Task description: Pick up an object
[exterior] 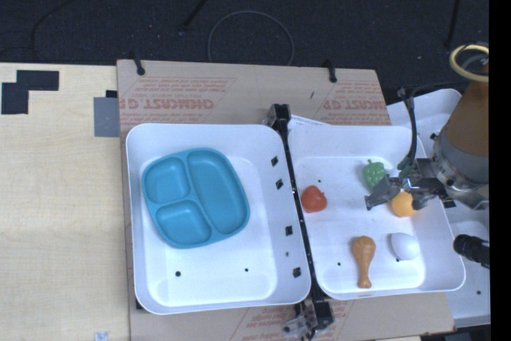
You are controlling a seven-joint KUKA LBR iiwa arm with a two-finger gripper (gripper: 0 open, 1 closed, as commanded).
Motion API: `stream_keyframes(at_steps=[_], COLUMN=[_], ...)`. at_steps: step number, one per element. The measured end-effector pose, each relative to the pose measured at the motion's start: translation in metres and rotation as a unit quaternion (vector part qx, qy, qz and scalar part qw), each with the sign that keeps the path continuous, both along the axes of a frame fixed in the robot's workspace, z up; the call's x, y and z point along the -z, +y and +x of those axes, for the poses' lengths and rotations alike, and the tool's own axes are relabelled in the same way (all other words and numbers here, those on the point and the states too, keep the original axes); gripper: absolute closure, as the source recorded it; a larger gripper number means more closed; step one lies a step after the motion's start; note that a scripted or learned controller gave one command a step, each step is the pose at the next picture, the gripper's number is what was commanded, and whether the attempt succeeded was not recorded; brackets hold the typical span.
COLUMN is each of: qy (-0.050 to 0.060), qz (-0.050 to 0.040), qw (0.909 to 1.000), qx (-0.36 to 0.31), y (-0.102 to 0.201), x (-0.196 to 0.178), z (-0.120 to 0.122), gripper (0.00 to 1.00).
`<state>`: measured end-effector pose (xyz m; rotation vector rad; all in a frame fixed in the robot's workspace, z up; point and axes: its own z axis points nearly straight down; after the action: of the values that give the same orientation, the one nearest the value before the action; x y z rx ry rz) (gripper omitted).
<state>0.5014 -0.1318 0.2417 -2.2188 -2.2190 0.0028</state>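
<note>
Cardboard (239,96) reads "CHEMCAST" mirrored; gripper (397,194) over the right bin (335,267), fingers apart, beside orange fruit (403,205).

The arm (471,132) is cut off by the picture's right side, so just its wrist end shows beside the right bin (343,148). The gripper (397,192) overlaps the orange fruit (403,206) in that bin, hiding the fruit's upper part; whether its fingers touch it is unclear. The green item (374,172) beside the fruit is too small to identify.
</note>
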Motion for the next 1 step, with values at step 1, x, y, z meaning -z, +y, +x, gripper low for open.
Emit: stream_keyframes(at_steps=[1], qy=[0.002], qz=[0.0005], qw=[1.0000], qx=[0.000], y=[-0.0004], x=[0.0455], z=[-0.0071], gripper=[0.00])
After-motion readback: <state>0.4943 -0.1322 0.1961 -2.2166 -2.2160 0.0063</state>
